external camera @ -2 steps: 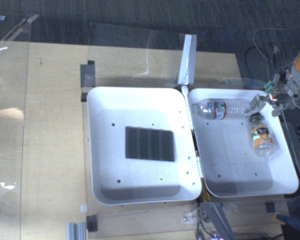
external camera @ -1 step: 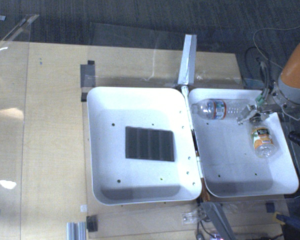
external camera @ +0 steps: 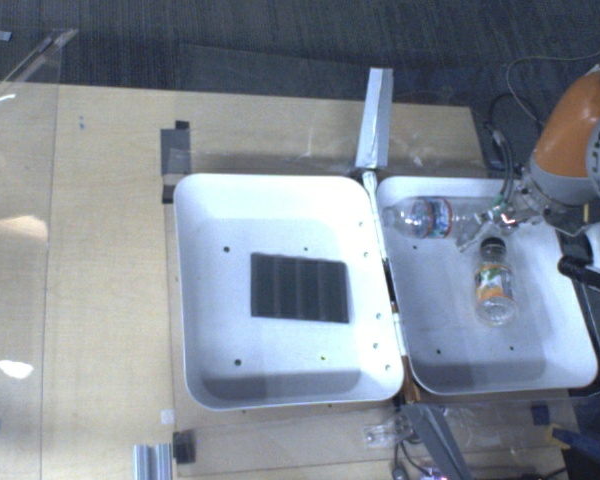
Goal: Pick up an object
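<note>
On the wooden bench (external camera: 90, 268), 2 shallow white bins were set side by side, their inner rims almost touching. The left bin (external camera: 210, 218) held a dark ribbed mat (external camera: 300, 288), laid flat near its middle and well apart from every wall. The right bin (external camera: 560, 348) held 2 clear plastic bottles. 1 bottle (external camera: 427, 218) was lying on its side near the far left corner of that bin, a blue band showing around it. The other bottle (external camera: 494, 285) was lying lengthwise nearer the middle of the bin, its dark cap turned toward the far wall and an orange-and-green label visible around its body. The 2 bottles were near each other but apart.

From the right, the grey arm with its orange band (external camera: 570, 133) was reaching over the far right part of the right bin. The gripper (external camera: 504, 216) was seen low over the far side of that bin, between the 2 bottles and just beyond the cap of the labelled one. Nothing could be made out between its fingers; whether they were spread or closed could not be told, the tip being small and blurred against the bottles' clear plastic. A metal bar (external camera: 374, 118) was lying on the bench beyond the gap between the bins, and black cables (external camera: 500, 138) were trailing near the arm.
</note>
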Controlling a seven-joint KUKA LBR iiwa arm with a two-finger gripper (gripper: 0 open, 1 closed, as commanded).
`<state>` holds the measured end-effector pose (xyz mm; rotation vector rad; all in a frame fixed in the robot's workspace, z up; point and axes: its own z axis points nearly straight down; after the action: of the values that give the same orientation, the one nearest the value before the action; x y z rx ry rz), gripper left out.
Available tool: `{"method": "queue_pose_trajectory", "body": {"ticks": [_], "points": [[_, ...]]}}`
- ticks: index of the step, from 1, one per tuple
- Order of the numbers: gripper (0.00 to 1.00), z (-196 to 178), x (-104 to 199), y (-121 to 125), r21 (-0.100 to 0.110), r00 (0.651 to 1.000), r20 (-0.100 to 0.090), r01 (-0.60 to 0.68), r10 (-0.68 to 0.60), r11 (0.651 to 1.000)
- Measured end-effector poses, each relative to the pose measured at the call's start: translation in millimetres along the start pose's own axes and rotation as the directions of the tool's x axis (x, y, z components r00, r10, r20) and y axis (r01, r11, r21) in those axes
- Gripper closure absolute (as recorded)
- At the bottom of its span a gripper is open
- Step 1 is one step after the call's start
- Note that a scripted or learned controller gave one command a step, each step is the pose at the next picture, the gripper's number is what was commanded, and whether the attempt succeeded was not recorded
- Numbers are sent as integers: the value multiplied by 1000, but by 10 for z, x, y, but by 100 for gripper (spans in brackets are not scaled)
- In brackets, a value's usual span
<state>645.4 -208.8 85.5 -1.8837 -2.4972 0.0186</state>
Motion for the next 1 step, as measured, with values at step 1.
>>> {"method": "queue_pose_trajectory", "body": {"ticks": [1], "points": [[100,-102,2,-5,4,1000,0,4,-4,1000]]}}
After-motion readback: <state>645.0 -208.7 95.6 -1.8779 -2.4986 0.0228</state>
